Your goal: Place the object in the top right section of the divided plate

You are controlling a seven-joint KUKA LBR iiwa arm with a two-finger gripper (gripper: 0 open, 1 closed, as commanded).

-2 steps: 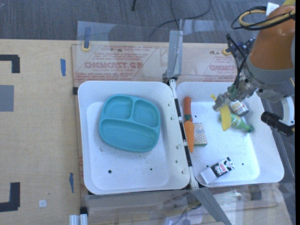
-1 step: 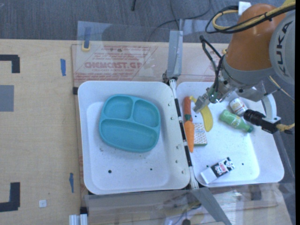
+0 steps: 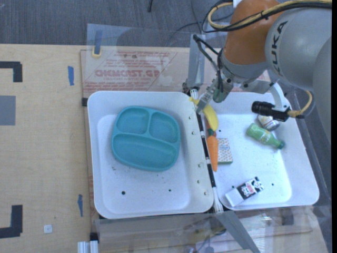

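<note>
Yellow banana [image 3: 210, 117] sits at the right bin's [image 3: 295, 194] left edge, my gripper [image 3: 215, 95] just above it; I can't tell its fingers' state. I judge it's positioned for pickup toward the blue plate [image 3: 146, 138].

The wooden worktop [image 3: 42, 157] carries two shallow white bins side by side — the left bin [image 3: 105, 194] and the right bin [image 3: 300, 188] — plus black and blue tape marks.
</note>
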